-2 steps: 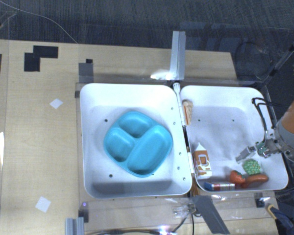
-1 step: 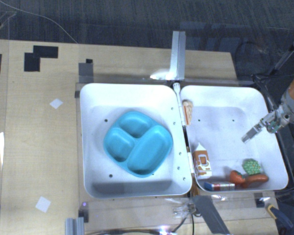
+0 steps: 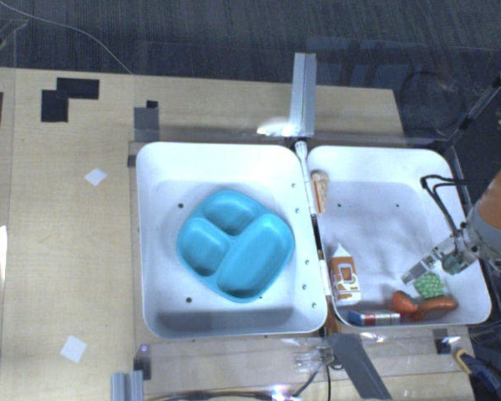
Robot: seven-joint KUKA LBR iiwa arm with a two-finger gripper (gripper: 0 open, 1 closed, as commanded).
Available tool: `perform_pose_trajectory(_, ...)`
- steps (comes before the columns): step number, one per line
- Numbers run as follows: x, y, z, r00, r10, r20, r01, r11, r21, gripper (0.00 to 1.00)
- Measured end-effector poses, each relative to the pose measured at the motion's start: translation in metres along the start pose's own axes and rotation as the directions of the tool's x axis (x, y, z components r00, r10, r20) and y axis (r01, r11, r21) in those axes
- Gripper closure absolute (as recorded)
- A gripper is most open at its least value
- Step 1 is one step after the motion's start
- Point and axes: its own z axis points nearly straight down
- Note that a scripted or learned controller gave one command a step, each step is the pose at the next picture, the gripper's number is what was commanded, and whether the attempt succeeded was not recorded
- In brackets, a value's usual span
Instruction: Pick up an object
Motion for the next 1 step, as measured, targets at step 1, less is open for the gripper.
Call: perform_pose_trajectory(1, -0.0336, 0.0582, -0.0894, 0.967, -0.256, 0.005, 0.256, 0.967, -0.002, 0.0)
